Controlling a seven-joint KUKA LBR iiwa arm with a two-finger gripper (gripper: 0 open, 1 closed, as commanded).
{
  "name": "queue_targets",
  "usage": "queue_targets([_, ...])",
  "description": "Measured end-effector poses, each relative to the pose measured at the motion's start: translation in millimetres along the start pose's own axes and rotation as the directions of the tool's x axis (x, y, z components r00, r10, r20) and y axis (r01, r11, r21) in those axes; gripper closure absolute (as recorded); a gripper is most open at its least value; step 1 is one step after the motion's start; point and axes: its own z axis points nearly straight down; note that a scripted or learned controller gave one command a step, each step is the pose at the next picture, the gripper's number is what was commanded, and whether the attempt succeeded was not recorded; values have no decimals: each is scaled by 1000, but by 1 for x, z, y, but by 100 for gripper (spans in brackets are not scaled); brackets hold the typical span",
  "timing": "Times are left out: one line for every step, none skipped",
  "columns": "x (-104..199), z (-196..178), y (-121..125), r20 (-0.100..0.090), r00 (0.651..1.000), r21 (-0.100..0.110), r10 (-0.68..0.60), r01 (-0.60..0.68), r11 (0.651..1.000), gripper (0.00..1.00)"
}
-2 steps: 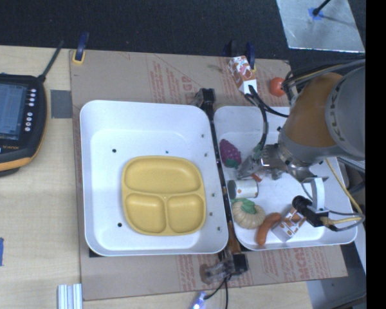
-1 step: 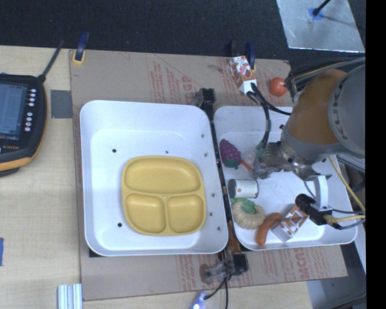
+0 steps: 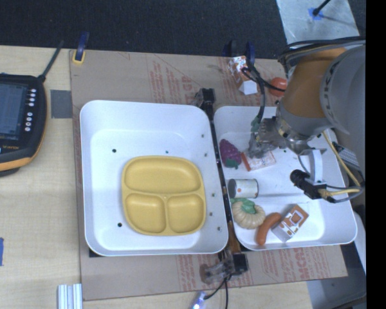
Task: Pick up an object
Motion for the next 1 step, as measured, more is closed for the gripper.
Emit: queue_targets([-4,-1,0,6,1000,-2,3,-3,1000,0])
